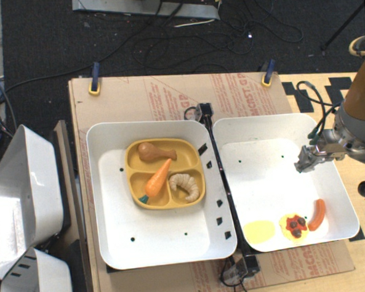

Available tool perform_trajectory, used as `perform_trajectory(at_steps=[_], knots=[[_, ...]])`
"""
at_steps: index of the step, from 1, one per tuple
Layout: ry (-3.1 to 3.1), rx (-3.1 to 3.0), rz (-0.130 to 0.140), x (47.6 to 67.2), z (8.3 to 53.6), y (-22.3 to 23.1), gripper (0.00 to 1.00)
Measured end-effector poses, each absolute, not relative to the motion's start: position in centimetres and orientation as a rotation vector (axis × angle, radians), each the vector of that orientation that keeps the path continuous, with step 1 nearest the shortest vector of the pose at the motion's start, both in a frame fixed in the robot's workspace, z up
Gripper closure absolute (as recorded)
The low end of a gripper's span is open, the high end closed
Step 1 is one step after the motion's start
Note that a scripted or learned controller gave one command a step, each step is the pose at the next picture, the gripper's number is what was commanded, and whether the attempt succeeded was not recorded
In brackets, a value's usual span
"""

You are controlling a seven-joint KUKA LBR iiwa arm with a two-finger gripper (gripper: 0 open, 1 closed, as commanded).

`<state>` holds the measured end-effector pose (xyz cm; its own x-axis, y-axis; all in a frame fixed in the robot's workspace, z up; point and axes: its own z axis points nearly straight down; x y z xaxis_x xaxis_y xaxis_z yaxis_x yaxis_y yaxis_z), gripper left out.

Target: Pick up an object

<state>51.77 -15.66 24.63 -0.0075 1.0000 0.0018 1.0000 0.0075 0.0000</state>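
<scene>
**Gripper over right bin**

Your gripper [308,159] hangs above the right bin [255,131]; whether it is open cannot be told. Below lie a yellow disc [260,231], sausage [317,214], and pizza piece [294,225].

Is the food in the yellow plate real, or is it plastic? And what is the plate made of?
Probably toys. The drumstick, carrot and shrimp look like smooth moulded plastic: each is one even colour with a slight sheen. The yellow plate also seems to be plastic, with rounded moulded dividers and a matte, uniform surface. I can't be certain from this view.
</scene>
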Motion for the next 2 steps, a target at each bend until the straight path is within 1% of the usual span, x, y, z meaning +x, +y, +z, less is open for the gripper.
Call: perform_trajectory(at_steps=[1, 2], knots=[[-2.231, -2.209, -0.002, 51.5, 25.0, -9.4, 1.00], [-2.231, -2.209, -0.002, 50.8, 25.4, -3.4, 1.00]])
